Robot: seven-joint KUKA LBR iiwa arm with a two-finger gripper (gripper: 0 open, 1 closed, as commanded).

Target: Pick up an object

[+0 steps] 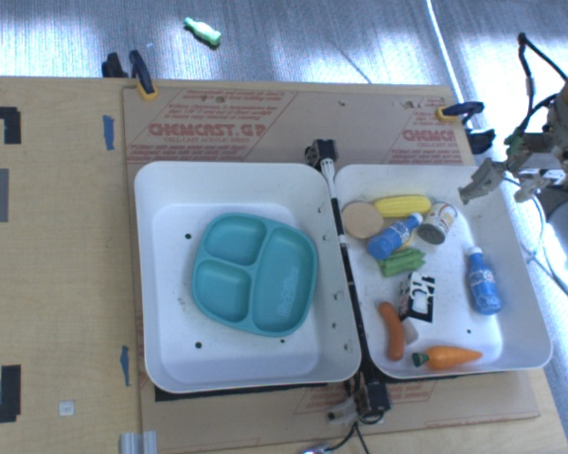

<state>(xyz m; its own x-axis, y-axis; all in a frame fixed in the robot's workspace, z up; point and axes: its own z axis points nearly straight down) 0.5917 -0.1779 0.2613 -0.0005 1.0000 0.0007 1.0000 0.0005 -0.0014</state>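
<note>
**End effector up by the right bin's corner**

The end effector (497,180) sits at the far right, above the top right corner of the right bin (530,296). It touches none of the toys and holds nothing that I can see. I cannot tell how it is set, because it is small and blurry.

The right bin holds the toys. A yellow corn (402,204) lies at the top, beside a tan round disc (362,219). A small can (437,223) lies nearest the end effector. A blue bottle (482,280) lies by the right wall. An orange carrot (447,356) lies at the bottom.

The left bin (161,282) holds a teal tray (255,273). Both bins rest on the worktop (57,282).
</note>
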